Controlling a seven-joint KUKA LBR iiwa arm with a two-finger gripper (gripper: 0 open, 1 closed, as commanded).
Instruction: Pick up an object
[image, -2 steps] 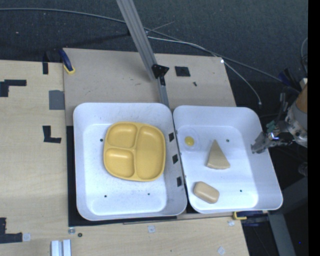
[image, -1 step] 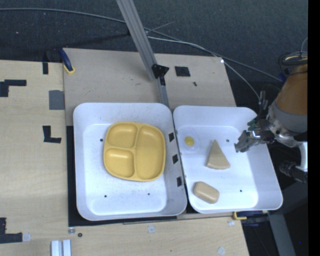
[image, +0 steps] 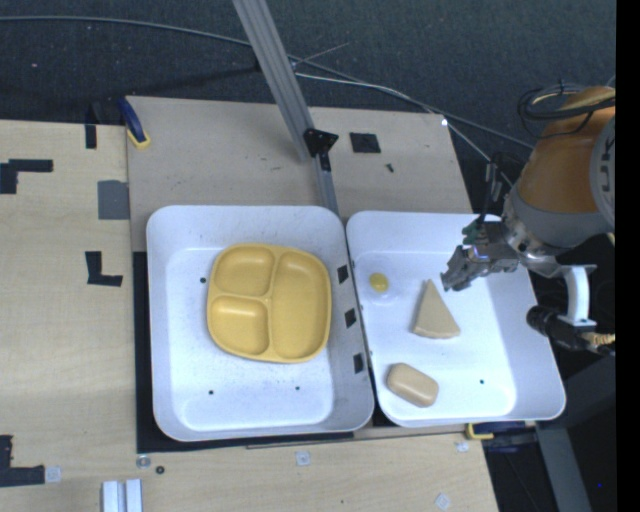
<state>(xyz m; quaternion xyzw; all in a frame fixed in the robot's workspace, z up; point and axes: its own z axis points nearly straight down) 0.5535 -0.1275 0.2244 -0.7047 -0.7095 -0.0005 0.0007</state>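
Note:
The right bin (image: 500, 400) holds three objects: a tan wedge-shaped piece (image: 434, 312) in the middle, a tan oval bread-like lump (image: 411, 384) near the front, and a small yellow round piece (image: 378, 283) at the left. My gripper (image: 462, 273) hangs over the right bin's upper right part, just above and to the right of the wedge's tip. Nothing shows between its fingers. The left bin (image: 180, 400) carries a yellow three-compartment plate (image: 269, 302).
A grey metal post (image: 285, 80) slants down from the top to the gap between the bins. The arm's orange and grey body (image: 565, 185) stands at the right edge. Cables run across the dark floor behind the bench.

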